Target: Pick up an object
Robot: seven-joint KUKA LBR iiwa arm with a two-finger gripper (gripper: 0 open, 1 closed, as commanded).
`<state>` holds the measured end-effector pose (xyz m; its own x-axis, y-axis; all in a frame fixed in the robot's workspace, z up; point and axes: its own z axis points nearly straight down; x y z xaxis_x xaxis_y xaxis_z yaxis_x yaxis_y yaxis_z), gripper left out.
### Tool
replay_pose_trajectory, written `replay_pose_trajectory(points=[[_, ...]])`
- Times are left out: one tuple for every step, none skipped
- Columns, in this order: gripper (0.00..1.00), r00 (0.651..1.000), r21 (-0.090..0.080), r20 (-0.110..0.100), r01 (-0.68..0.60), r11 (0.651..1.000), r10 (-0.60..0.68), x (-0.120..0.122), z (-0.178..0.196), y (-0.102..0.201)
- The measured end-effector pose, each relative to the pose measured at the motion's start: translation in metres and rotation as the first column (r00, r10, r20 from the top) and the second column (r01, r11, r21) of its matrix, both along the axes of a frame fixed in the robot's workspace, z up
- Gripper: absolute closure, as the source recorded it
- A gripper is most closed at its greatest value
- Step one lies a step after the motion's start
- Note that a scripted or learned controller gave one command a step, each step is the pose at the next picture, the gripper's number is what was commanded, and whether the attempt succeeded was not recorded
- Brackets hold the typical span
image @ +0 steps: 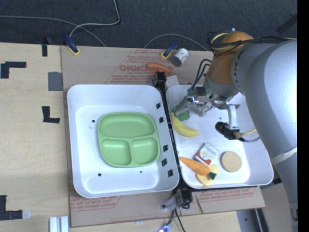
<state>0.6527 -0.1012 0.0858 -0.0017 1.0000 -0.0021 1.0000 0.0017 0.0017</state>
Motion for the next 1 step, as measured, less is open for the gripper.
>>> replay_pose_trajectory(points=[[0.00,1.000,-0.004,0.002,0.002,1.000,-0.002,-0.0125,0.0004,0.0044]])
